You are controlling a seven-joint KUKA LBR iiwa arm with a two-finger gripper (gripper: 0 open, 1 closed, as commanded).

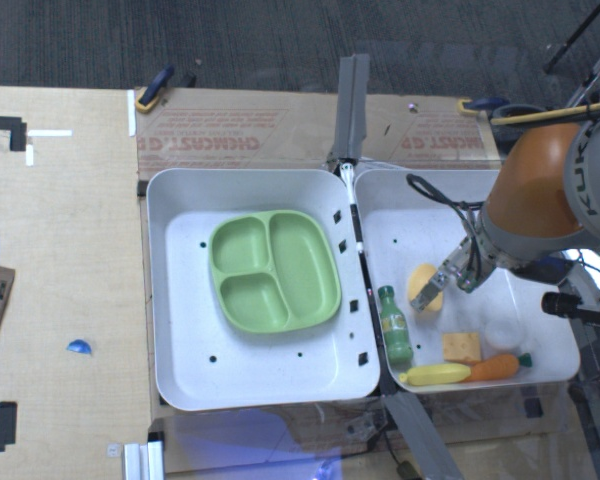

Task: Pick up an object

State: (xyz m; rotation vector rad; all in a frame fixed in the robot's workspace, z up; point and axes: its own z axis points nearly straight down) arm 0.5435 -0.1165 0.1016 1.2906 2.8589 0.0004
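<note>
Over the right bin (pixel 400 193), my gripper (pixel 437 290) hung touching the yellow wedge (pixel 421 286), though I couldn't tell whether it was clamped on it. That wedge looked light, smooth, maybe slippery, so I judged its flat sides the best hold.

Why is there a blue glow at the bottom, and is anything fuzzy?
In the camera view, bluish light glares off a shiny patch below the left bin; the green plate looks sharp and evenly lit; the gripper, over the yellow piece in the right bin, looks slightly soft.
</note>
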